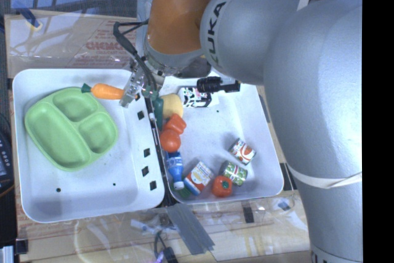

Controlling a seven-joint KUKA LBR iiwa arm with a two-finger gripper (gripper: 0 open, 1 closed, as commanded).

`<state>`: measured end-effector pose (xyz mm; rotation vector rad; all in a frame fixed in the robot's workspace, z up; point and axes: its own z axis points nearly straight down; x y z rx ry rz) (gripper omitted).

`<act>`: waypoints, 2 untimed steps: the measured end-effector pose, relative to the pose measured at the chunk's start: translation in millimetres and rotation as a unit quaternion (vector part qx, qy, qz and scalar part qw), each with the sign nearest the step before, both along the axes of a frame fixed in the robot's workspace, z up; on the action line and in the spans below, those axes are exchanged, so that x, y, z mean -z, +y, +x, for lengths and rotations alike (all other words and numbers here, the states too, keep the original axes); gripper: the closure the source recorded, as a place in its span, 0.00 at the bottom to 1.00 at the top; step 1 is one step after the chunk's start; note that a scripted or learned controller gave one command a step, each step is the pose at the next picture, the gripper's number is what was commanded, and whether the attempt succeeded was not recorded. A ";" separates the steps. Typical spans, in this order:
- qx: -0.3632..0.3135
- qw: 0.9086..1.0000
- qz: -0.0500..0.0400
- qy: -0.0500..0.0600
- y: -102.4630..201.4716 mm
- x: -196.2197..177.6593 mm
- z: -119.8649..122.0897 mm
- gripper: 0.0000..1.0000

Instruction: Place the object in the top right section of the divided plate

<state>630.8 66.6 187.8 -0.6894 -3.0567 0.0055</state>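
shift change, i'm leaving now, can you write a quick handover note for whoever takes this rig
Tool: at the left bin's upper right edge, beside the carrot; grip state cannot be told.
Carrot: lying in the left bin, by the green plate's top right corner, not seen between fingers.
Plate: nothing in its sections.
Right bin: other toy foods and small cartons.
Done: nothing placed yet.
Left: get the object into the plate's top right section.

Divided plate (69,127) in left bin (37,206); carrot (106,92) behind it
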 end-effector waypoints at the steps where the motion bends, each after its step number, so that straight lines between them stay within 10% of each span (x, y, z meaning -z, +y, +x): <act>1: -0.107 0.994 0.000 -0.002 55.3 79.6 -13.9 1.00; 2: -0.246 0.969 0.003 -0.005 35.5 82.3 -59.1 1.00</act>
